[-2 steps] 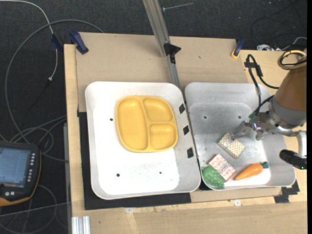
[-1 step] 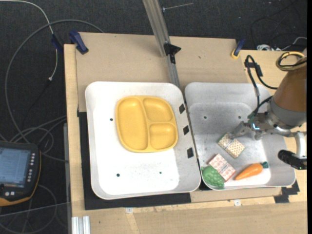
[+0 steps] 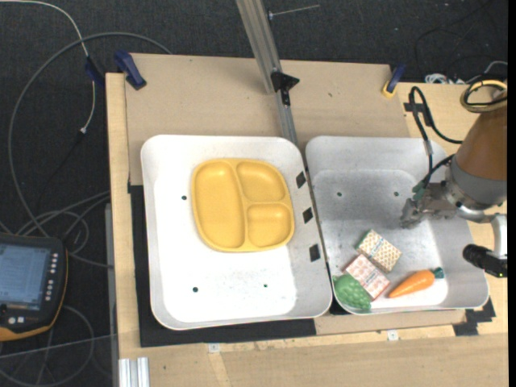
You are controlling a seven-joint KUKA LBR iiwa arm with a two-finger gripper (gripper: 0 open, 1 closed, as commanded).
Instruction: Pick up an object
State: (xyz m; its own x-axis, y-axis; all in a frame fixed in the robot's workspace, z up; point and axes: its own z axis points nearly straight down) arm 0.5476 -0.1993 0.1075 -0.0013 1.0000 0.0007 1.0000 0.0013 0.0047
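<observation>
Nothing has been lifted yet, so the pick is at its start. The grey arm with its orange band reaches in from the right and its claw hangs over bare floor in the right-hand shallow white bin, at the bin's right side; whether it is open or closed cannot be told from this slanted view, and nothing shows within it. The candidates all lie in that bin's near corner, apart from the claw: a small box with a pale chequered pattern, just beside it a small red-and-white patterned box, a green leafy toy vegetable touching that box at the bin's front edge, and an orange toy carrot with a green stub lying flat to their right. The left-hand shallow white bin carries a yellow plastic divided tray. Still to do, by my reading: travel toward the cluster, settle on one item, descend, close on it and raise it off the worktop.
</observation>
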